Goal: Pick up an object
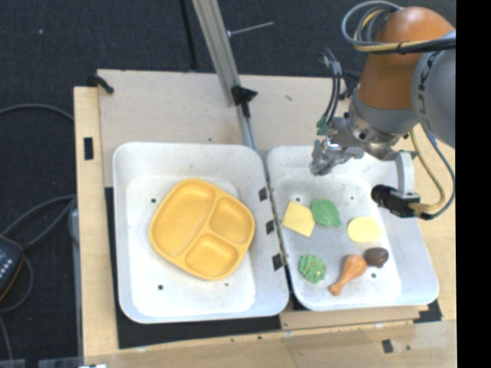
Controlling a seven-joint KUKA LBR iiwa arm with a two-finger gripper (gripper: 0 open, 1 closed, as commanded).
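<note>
The gripper (328,158) hangs over the far left part of the right bin (410,286), its dark metal tip pointing down and to the left; whether the fingers are parted or closed cannot be told from this angle, and nothing shows between them. Above the tip the grey wrist widens into the orange band of the arm (395,60), which enters from the right with looped cables at its top and a black fitting on a white bracket hanging on its near side. The things to pick lie below the gripper in the right bin, apart from it: a pale yellow wedge (298,219) near the bin's left edge, a green leafy piece (326,212) just beside it on the right, and a yellow rounded piece (364,229) further right. Nearer the front lie a bumpy green round piece (311,267), a tan drumstick (348,273) lying at a slant, and a dark brown piece (376,257) touching the drumstick's thick end. The left bin (138,297) holds a yellow divided plate (202,228) with three compartments, turned at an angle. Both bins sit side by side on the pale wooden surface (165,102), from which a slanted metal rail (218,41) rises at the back.
</note>
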